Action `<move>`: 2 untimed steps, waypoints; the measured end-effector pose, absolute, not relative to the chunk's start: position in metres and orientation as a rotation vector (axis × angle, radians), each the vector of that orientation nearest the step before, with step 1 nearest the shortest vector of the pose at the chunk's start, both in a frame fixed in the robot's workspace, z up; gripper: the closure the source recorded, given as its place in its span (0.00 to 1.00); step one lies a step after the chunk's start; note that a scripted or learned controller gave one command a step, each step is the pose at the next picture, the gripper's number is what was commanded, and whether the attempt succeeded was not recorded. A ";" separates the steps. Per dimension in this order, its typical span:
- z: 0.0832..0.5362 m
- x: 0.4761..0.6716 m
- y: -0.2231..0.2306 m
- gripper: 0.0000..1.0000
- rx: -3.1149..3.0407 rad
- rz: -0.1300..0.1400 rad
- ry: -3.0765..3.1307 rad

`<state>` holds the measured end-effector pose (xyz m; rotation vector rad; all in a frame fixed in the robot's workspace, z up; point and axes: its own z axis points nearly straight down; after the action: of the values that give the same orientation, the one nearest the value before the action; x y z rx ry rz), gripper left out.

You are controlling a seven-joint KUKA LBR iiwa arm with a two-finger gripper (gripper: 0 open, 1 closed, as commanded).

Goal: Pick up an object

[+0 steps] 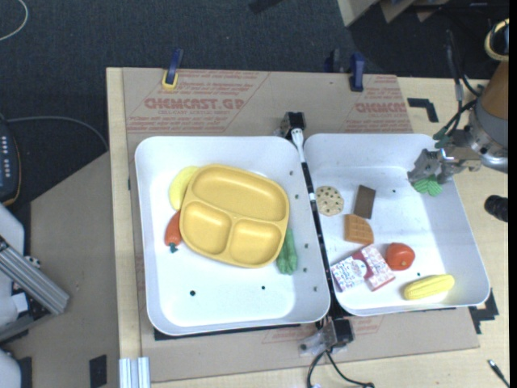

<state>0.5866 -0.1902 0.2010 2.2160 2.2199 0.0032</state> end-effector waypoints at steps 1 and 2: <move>0.227 0.587 -0.190 1.00 2.217 0.003 2.219; 0.216 0.563 -0.144 1.00 2.221 -0.001 2.228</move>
<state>0.5631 -0.1441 0.2158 2.2208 2.2280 -0.0012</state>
